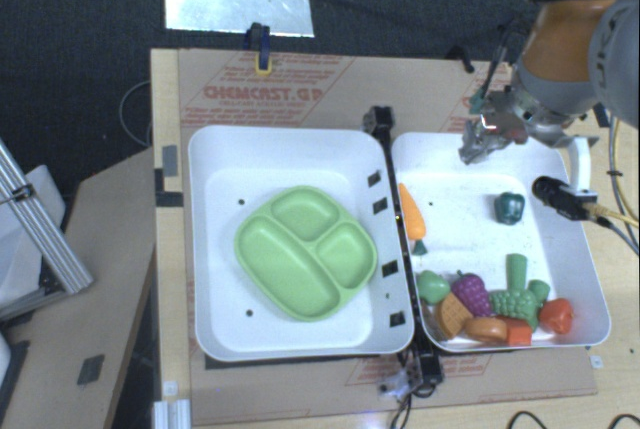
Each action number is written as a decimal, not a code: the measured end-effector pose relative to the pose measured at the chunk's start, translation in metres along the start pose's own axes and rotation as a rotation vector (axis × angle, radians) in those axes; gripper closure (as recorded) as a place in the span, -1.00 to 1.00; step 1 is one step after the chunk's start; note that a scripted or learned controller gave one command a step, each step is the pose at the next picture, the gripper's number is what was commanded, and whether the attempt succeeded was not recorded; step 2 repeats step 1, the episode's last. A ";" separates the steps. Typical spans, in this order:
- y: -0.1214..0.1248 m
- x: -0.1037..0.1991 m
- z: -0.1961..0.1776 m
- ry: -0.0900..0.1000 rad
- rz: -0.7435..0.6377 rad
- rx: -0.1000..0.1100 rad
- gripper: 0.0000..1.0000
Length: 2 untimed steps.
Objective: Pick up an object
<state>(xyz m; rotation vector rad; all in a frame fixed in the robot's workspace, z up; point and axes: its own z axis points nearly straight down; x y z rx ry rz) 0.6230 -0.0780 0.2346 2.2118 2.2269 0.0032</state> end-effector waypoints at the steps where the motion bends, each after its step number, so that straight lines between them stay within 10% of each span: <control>1: 0.003 -0.003 0.002 0.000 0.002 0.000 1.00; 2: 0.003 -0.003 0.002 0.000 0.002 0.000 1.00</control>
